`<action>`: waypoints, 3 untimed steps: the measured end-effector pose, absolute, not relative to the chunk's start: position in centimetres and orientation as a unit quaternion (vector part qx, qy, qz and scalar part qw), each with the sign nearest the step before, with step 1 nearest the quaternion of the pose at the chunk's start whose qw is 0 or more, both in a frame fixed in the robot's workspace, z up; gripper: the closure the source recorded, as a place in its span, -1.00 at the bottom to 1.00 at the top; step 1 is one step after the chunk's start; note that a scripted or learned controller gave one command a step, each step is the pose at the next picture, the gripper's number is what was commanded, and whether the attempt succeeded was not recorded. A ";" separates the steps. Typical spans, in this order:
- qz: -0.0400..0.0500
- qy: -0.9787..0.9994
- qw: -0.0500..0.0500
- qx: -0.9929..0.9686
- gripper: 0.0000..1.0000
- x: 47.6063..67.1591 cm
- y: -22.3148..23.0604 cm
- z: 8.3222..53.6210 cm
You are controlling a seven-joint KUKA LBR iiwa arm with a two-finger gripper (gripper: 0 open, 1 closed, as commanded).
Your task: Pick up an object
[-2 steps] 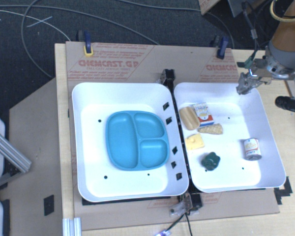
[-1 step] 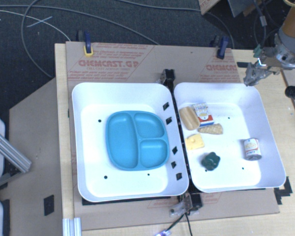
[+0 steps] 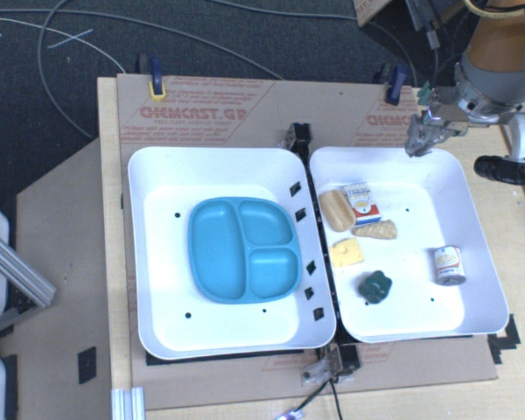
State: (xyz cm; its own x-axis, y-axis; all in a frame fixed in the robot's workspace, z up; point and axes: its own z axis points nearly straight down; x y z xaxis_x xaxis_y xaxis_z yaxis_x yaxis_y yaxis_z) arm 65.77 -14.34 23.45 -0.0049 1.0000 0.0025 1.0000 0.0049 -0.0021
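My gripper [image 3: 419,143] hangs over the far rim of the right bin [image 3: 437,175], pointing down, with nothing seen between its fingers. Inside the right bin lie a tan bread roll [image 3: 336,209], a small red and white packet [image 3: 360,199], a beige biscuit-like piece [image 3: 375,230], a yellow cheese wedge [image 3: 347,252], a dark green pepper-like toy [image 3: 375,287] and a small can [image 3: 448,265] on its side. All of them sit nearer the camera than the gripper.
The left bin [image 3: 157,191] holds a blue divided plate [image 3: 244,248]. A black clamp strip [image 3: 304,234] runs between the bins. Blue clamps [image 3: 157,77] hold the cardboard base at the back. Cables lie on the dark floor behind.
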 end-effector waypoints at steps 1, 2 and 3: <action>0.000 -0.709 0.001 -0.706 1.00 65.8 -9.0 22.6; 0.000 -0.709 0.001 -0.705 1.00 65.6 -2.9 22.9; 0.000 -0.709 0.002 -0.705 1.00 65.2 1.9 22.2</action>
State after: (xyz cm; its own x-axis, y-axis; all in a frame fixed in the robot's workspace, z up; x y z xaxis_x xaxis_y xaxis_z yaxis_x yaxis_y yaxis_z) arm 65.25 1.91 22.19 -0.0051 1.0000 0.0025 1.0000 0.0051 -0.0033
